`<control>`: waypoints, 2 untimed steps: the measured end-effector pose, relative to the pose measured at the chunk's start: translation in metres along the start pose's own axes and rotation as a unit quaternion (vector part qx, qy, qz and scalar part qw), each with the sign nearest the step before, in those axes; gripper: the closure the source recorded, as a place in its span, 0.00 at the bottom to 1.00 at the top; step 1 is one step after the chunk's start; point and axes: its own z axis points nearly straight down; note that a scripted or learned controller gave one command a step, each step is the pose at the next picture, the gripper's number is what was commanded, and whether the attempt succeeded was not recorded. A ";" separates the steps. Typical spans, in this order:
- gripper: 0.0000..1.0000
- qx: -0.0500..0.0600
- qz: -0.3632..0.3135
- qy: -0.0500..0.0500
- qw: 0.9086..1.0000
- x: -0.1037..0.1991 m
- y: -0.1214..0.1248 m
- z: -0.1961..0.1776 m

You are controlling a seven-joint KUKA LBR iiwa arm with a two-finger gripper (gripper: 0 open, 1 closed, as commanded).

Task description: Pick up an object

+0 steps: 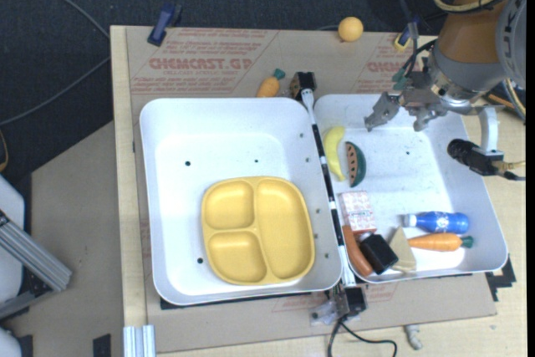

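My gripper [396, 120] hangs over the far part of the right bin [468, 188], its two fingers spread open with nothing between them. To its left and nearer lie a yellow banana [334, 150] and a watermelon slice [356, 164] against the bin's left wall. A pink-and-white packet [357, 211] sits further forward. Along the near edge are a blue bottle [436, 221], an orange carrot [435, 242], a black block [379, 252] and a tan wedge [405, 252].
The left bin [167, 180] holds a yellow divided plate [255, 230]. Behind the bins on the board lie an orange ball [350, 28], a small orange toy [269, 85], a black piece [303, 82] and a blue clamp [163, 25].
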 end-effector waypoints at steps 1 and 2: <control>0.00 0.001 0.001 0.000 1.000 0.006 -0.028 0.090; 0.00 0.001 0.000 0.000 1.000 0.015 -0.030 0.109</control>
